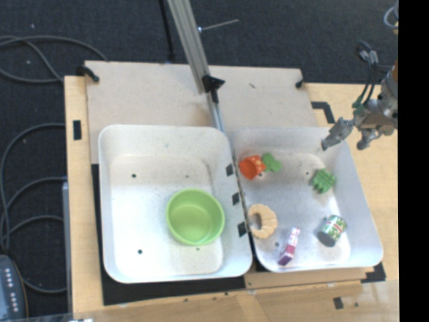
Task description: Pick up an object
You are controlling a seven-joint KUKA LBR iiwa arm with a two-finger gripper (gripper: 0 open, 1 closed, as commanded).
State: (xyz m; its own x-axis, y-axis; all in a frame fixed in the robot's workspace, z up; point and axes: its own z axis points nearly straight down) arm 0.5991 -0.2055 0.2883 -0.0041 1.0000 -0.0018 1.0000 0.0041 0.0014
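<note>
the fingers hang spread and empty above the right bin's far corner.

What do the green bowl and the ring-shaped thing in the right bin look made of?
Green bowl: probably plastic, with an even lime colour, smooth walls and a soft sheen. Ring-shaped thing: tan, matte and bumpy, like a toy doughnut; foam, rubber or plastic, too small to tell which.

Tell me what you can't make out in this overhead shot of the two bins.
- Arm: cut off by the camera view's right edge, leaving the gripper and wrist.
- Small can in the right bin: label too small to read.
- Pink packet: print blurred.
- Green bowl in the left bin: its underside hidden by itself.
</note>
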